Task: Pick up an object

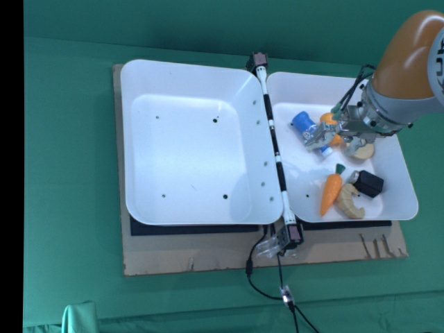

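The gripper (338,136) hangs low over the right bin (298,89), near its far right edge, its spread fingers straddling a small orange object (329,119) beside a blue cup (303,123). The approach looks under way; closing and lifting would come next.

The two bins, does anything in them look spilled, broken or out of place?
Nothing stands out. The toy carrot, the black block, the tan piece and the blue object all lie inside the right bin, loosely scattered, and the gripper is over them. Both bins sit level.
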Available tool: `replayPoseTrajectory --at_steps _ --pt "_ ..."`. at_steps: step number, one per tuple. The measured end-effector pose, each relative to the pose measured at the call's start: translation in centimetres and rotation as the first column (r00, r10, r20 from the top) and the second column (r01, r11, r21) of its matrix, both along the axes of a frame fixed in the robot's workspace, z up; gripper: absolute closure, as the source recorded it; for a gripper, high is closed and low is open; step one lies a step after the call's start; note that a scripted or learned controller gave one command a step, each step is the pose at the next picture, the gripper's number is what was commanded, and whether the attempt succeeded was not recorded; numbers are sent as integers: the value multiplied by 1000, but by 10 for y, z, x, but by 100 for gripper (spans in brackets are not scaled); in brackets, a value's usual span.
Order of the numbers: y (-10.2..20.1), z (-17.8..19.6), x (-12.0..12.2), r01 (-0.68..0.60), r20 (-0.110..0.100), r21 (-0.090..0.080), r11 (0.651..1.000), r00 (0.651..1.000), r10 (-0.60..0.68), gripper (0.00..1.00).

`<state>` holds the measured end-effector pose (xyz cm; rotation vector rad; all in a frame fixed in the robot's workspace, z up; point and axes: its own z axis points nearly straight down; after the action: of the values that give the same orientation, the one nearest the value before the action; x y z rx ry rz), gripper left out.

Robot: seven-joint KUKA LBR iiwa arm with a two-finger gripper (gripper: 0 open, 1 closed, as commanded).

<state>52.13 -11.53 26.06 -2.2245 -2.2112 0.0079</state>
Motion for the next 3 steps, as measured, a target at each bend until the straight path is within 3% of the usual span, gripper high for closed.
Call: replayPoseTrajectory --at_steps 2,3 --pt "-10 -77 2 -1 13 -1 1000 1000 1 0" --pt "-12 -63 5 2 26 -6 1000 1000 -2 100"
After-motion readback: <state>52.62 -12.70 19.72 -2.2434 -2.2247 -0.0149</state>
